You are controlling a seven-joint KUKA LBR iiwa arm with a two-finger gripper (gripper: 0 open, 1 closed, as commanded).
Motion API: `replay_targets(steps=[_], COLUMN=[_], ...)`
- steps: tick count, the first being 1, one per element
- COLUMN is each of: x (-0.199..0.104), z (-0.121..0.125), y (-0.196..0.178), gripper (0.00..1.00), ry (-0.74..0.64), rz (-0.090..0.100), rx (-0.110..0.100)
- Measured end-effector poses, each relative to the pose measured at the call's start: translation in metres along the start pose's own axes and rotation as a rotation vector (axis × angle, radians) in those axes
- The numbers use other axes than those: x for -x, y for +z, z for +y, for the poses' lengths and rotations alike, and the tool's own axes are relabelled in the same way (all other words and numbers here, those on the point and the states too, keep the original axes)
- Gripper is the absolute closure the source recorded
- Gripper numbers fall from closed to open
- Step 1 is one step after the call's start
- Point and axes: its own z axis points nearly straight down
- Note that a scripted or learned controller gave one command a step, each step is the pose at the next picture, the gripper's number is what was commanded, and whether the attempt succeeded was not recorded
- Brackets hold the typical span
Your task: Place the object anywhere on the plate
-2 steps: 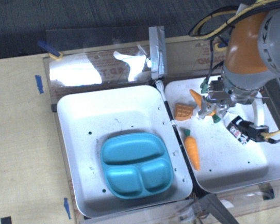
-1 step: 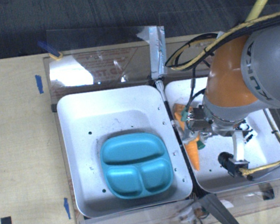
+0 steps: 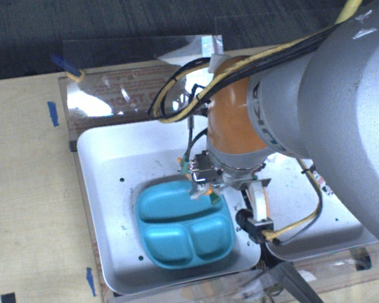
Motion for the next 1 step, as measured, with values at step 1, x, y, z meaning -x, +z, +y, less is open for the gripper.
replay_targets(steps=[1], x=[0.0025], z=[0.0010], y=[-0.0010], gripper=[0.00], ry=[0.004], rz=[-0.001], rx=[0.002])
